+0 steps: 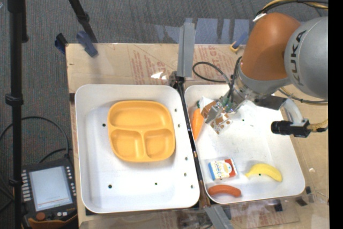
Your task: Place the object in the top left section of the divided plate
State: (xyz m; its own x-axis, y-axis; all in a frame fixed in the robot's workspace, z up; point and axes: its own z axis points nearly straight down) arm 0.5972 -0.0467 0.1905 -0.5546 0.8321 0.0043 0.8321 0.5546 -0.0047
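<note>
hovering over the right bin (278,131), the gripper (218,115) sat just beside the carrot (196,123); whether it held anything, i could not tell.

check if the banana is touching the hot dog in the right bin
Apart. The camera view shows bare white bin floor between the banana and the hot dog, which lies lower and to the banana's left near the front wall.
</note>
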